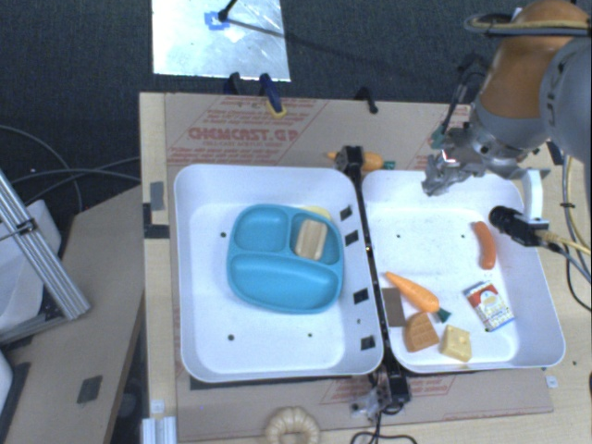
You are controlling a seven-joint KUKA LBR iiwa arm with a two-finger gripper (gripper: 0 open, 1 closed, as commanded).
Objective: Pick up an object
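Camera view, from above the tabletop (92, 248). Two white bins lie side by side on a cardboard sheet (240, 128). The left bin (199, 276) holds a blue divided plate (277, 271) with a tan bread-like block (311, 239) in its upper right compartment. The right bin (541, 336), taken as landmark, holds a toy carrot (413, 292) near its left wall, a brown wedge (420, 332) and a pale cheese piece (455, 342) along its near wall, a small printed carton (488, 305) toward its right wall, and a sausage (485, 244) above the carton. The gripper (440, 179) hangs over the bin's far left corner; whether the jaws are wide or narrow cannot be told, and nothing is seen between them.
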